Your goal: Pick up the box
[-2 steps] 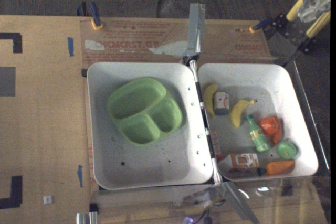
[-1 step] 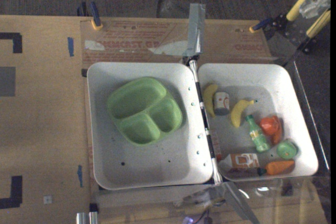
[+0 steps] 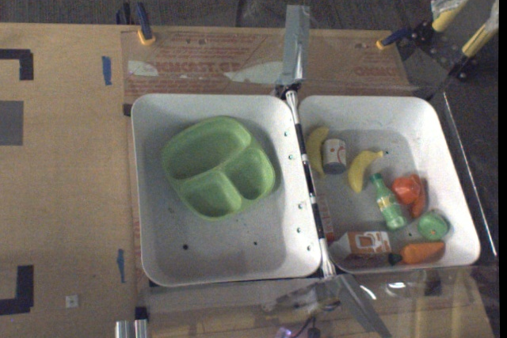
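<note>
At the right bin's (image 3: 455, 170) near edge lies the box (image 3: 366, 242), touching the carrot (image 3: 420, 252); best gripped across its short sides; pincer state impossible to tell

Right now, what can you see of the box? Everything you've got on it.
The box is a small carton, orange-brown with a white patch on its face and a darker end toward the bins' divider; print too small to read. It looks like cardboard, closed and undamaged. It lies flat on its side along the near wall of the right bin, in the corner by the divider. Its right end meets or nearly meets the carrot; contact can't be confirmed. The green bottle lies just beyond it, apart.
</note>
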{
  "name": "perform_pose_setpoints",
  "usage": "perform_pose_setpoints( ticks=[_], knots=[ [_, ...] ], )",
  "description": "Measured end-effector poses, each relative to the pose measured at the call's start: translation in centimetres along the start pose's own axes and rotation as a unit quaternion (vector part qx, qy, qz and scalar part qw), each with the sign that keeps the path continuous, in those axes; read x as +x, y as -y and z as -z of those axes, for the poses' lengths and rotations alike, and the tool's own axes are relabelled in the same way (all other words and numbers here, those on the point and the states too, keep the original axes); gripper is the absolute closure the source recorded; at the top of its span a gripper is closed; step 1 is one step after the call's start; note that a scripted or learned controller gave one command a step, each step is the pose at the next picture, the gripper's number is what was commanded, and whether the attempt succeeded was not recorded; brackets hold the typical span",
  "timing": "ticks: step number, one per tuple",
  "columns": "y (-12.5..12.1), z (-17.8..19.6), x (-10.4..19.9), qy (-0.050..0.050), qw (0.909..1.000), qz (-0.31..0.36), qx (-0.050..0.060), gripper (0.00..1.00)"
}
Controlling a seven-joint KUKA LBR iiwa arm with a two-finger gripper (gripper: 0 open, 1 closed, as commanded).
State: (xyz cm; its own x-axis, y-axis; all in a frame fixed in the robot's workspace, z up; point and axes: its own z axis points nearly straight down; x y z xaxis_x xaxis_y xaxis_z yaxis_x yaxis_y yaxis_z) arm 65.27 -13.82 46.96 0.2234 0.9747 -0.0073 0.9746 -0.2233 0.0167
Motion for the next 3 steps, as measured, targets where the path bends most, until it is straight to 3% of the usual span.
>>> perform_pose_setpoints(
  ticks=[1,2,3],
  knots=[
    [-0.1,1.2,0.2,0.001,1.0000,0.002,-0.003,1.00],
    [-3.0,-4.3,-6.9,0.000,0.9447,-0.328,0.009,1.00],
    [-3.1,-3.2,-6.5,0.000,0.9459,-0.324,0.007,1.00]
  ],
)
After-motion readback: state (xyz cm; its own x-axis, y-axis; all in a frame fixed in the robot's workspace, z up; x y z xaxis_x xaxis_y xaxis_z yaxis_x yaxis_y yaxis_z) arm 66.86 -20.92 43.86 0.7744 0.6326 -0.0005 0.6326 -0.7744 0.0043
